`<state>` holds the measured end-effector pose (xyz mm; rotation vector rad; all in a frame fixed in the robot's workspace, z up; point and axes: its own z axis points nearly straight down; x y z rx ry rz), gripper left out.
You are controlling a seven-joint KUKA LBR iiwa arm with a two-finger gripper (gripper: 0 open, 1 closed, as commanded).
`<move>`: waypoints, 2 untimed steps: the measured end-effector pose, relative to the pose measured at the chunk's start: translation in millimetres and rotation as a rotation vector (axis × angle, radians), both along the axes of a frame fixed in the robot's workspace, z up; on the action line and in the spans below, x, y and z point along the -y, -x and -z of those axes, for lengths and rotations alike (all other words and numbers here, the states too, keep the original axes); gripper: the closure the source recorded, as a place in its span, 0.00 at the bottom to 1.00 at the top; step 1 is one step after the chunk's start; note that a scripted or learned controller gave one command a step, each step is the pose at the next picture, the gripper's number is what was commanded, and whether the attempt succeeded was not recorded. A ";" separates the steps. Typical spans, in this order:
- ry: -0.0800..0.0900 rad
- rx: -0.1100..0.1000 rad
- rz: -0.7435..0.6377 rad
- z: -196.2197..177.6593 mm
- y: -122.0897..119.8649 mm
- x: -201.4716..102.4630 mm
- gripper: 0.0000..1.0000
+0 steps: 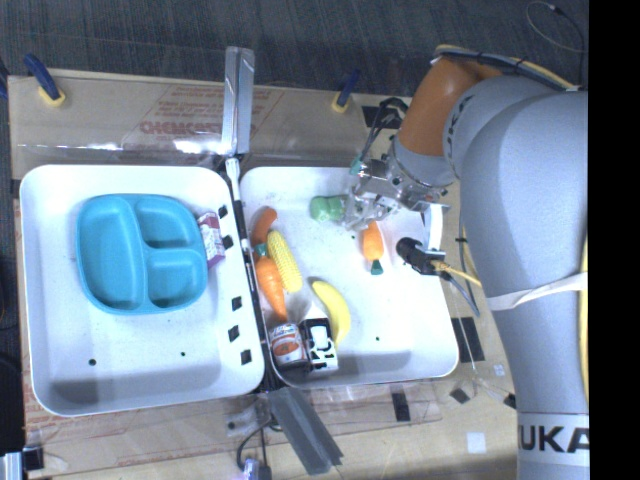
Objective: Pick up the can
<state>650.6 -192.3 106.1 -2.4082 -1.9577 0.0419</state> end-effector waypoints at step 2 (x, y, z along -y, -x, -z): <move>0.001 -0.004 -0.010 -13.4 -0.7 -0.5 1.00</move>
